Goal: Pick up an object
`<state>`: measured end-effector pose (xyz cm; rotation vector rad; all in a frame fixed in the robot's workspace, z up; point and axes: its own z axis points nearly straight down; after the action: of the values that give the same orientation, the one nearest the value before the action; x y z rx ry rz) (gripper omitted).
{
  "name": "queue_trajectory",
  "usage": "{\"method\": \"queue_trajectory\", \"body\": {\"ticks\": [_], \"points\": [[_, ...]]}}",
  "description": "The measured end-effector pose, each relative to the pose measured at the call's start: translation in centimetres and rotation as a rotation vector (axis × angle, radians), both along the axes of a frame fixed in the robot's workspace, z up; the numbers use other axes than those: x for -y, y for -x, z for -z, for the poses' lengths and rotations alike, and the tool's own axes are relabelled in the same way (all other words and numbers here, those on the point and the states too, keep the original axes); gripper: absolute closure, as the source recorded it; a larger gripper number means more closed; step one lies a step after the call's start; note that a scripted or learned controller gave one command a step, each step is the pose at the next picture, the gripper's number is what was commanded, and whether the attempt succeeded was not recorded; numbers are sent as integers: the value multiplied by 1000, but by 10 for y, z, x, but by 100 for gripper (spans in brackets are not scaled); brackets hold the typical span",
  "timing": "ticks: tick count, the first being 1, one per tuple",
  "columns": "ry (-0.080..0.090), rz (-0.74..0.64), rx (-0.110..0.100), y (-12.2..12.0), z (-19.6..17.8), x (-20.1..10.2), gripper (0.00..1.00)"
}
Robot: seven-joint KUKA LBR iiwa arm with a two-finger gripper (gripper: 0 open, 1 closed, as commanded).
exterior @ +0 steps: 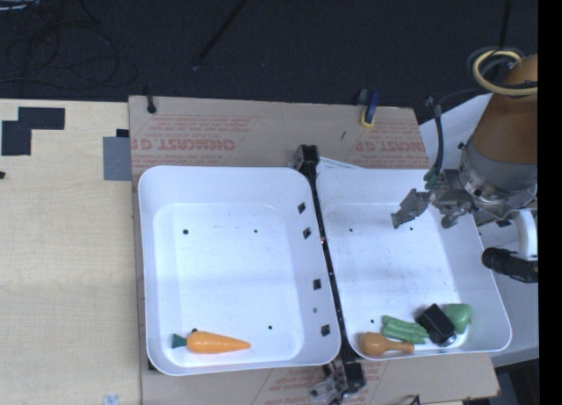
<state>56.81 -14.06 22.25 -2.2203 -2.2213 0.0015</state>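
Hovering over the right bin (492, 329), the gripper (411, 211) hangs at its upper right part, well apart from every item; whether it is wide or narrow I cannot tell. Down at that bin's near edge sit a green pod (405, 329), a black block (436, 323), a pear (384, 344). Left bin (149, 219): a carrot (215, 343) lies near its front edge.

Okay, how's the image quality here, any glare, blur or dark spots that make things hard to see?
Camera view: lighting is even on both white bins, with soft shadows and no harsh glare; the carrot reads sharp, the gripper is slightly soft against the bright bin floor, and the background above the bench is nearly black, hiding detail there.
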Motion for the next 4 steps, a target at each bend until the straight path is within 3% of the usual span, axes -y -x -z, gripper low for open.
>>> {"method": "queue_trajectory", "body": {"ticks": [1, 2, 3, 4], "points": [[-1, -4, -1, -38, 142, -49, 0], [0, -6, 12, -79, 24, -143, 0], [4, 4, 18, -77, -160, -87, 0], [2, -4, -2, -76, -158, -91, 100]]}}
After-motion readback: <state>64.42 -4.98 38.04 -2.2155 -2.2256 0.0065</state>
